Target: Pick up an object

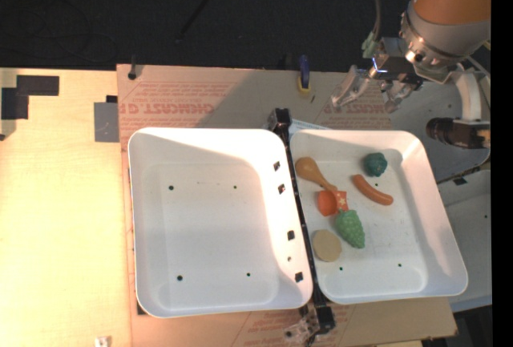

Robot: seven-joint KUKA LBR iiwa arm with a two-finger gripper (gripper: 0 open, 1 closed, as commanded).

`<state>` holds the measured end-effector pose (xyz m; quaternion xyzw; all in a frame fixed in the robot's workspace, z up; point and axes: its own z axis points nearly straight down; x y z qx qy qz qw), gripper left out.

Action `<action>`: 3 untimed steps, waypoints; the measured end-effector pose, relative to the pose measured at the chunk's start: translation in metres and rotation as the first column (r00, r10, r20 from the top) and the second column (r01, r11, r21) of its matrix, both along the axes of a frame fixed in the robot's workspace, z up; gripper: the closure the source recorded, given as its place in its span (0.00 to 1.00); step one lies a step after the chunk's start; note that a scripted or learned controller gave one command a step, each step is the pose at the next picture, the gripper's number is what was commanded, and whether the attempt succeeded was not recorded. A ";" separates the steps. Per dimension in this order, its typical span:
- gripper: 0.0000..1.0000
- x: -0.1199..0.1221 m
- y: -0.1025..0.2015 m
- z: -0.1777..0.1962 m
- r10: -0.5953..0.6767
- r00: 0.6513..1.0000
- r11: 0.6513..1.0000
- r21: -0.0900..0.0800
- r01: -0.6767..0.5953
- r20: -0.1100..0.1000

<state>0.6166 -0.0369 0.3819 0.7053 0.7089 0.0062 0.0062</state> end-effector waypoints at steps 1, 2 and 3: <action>1.00 -0.002 -0.001 -0.002 0.001 1.000 1.000 -0.001 -0.001 -0.022; 1.00 -0.032 -0.048 -0.094 -0.010 0.999 1.000 -0.001 0.010 -0.032; 1.00 -0.118 -0.080 -0.155 -0.011 0.999 1.000 0.001 0.011 -0.032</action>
